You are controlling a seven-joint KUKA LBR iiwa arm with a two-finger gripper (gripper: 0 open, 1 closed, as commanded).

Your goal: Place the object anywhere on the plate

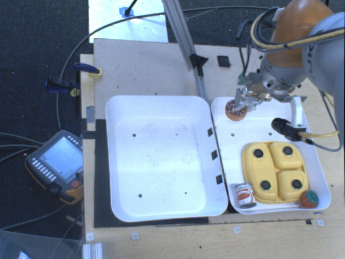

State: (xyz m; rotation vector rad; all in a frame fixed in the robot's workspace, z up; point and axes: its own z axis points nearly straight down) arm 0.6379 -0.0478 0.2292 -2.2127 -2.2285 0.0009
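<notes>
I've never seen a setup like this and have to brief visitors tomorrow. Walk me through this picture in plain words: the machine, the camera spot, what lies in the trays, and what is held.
The picture comes from one fixed camera above a bench, looking down at a slant.

The grey and orange shape at top right is a robot arm. At its tip sits a two-finger gripper, its stand-in for a hand.

On the bench lie two shallow white bins side by side: the left bin and the right bin.

In the right bin rests a yellow plate with four compartments. Beside it stands a small can, and at the bin's near right corner lies a small red fruit-like object.

The gripper is at the bin's far left corner, right over a small round brown object. Whether it actually grips it, I cannot tell.
</notes>
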